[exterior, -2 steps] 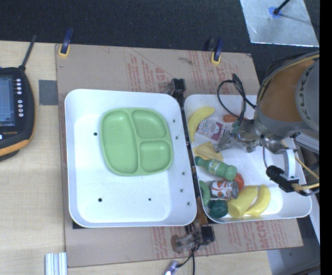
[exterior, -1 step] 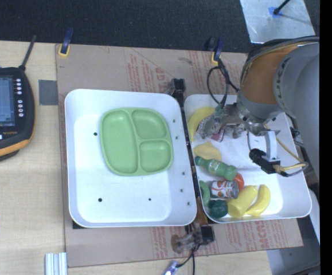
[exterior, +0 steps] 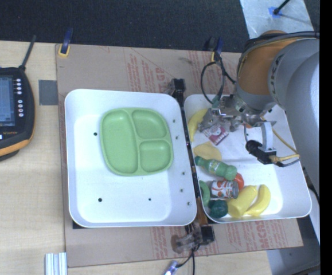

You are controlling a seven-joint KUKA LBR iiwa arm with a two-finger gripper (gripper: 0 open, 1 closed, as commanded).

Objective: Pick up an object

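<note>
here the tool [exterior: 220, 122] hovers seemingly touching a red packet [exterior: 216, 134].

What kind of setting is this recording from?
Most likely a robotics lab bench: two white bins side by side on cardboard, a robot arm reaching over toy food, and a control pendant lying nearby.

**Claw low over the right bin's far end**

The claw [exterior: 222, 118] hangs just above a small red-and-white packet [exterior: 217, 134] in the right bin [exterior: 289, 179], beside a banana [exterior: 195, 122]. Nearer the camera lie a green bottle [exterior: 216, 167], a small can [exterior: 222, 189] and more yellow toy fruit [exterior: 252, 201]. The left bin [exterior: 85, 171] holds a green divided plate [exterior: 136, 141].
</note>
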